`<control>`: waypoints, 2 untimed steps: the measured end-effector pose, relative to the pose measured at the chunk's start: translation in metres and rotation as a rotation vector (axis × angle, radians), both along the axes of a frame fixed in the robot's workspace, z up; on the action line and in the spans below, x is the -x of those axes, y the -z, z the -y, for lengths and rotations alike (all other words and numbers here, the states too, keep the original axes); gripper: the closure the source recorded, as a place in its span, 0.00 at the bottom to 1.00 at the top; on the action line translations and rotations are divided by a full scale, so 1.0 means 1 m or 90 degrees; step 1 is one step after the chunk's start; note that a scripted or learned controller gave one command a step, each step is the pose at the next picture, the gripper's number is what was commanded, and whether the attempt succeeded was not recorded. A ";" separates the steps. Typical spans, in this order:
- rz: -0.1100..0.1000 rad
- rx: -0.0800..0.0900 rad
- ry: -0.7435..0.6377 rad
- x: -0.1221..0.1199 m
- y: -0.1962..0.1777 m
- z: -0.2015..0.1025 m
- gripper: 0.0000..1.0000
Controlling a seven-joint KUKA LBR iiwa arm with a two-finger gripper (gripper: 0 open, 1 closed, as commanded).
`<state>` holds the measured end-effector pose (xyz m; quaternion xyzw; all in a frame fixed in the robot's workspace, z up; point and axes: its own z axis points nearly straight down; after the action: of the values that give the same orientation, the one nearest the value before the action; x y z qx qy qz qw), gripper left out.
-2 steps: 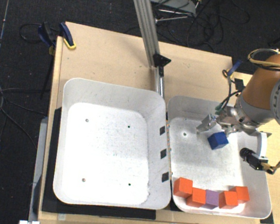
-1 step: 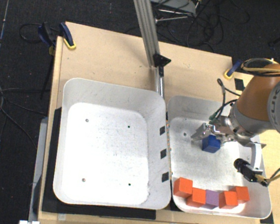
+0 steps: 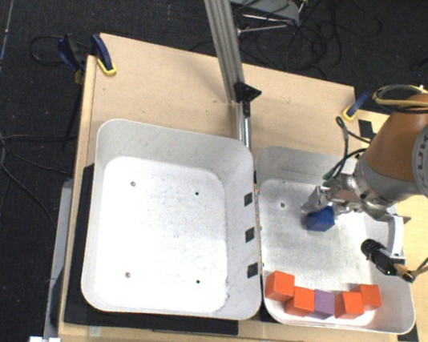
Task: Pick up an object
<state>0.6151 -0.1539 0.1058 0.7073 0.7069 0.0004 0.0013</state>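
In the right bin (image 3: 394, 261), a small blue block (image 3: 319, 219) sits at the tips of my gripper (image 3: 324, 209). The gripper reaches down from the grey arm with the orange band (image 3: 396, 148) on the right. Its fingers are shut on the blue block's upper part, and the block's lower half shows beneath them, over the upper middle of the bin floor. Along the right bin's near wall runs a row of blocks: orange blocks (image 3: 281, 286), a purple block (image 3: 324, 303), and further orange blocks (image 3: 361, 300).
The left bin (image 3: 105, 189) lies beside the right one, and black clips (image 3: 252, 233) mark the shared rim. A slanted metal pole (image 3: 225, 34) crosses the back of the bench. A black fitting with a cable (image 3: 382, 258) hangs off the wrist, over the right bin.
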 end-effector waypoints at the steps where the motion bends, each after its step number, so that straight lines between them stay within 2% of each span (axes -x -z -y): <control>1: 0.001 0.000 -0.003 0.034 0.008 -0.054 1.00; 2: 0.002 -0.003 -0.006 0.089 -0.093 -0.147 1.00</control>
<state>0.5259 -0.0071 0.1992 0.7040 0.7102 0.0031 0.0004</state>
